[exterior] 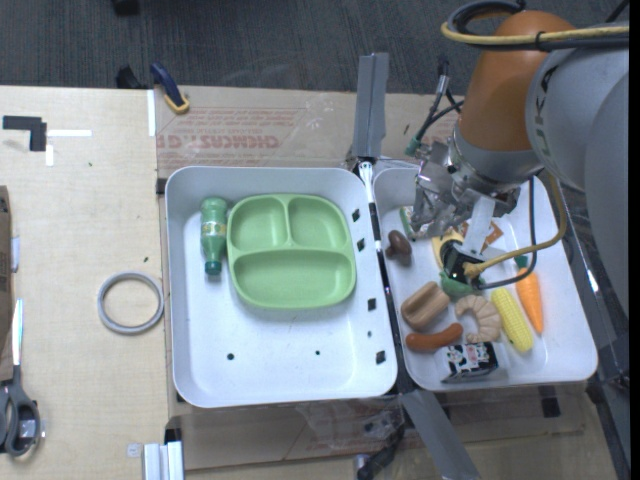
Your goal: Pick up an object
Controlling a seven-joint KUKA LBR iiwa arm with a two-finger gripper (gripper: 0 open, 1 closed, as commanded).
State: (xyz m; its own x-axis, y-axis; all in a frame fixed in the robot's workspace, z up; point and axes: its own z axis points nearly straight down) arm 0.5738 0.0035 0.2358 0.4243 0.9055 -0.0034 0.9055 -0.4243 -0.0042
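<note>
The single camera was fixed above the bench [80,228] and looked down at a slant. It stood far enough to take in both white bins, the left bin [270,358] and the right bin [560,353], with dark floor [260,18] at the top.
</note>
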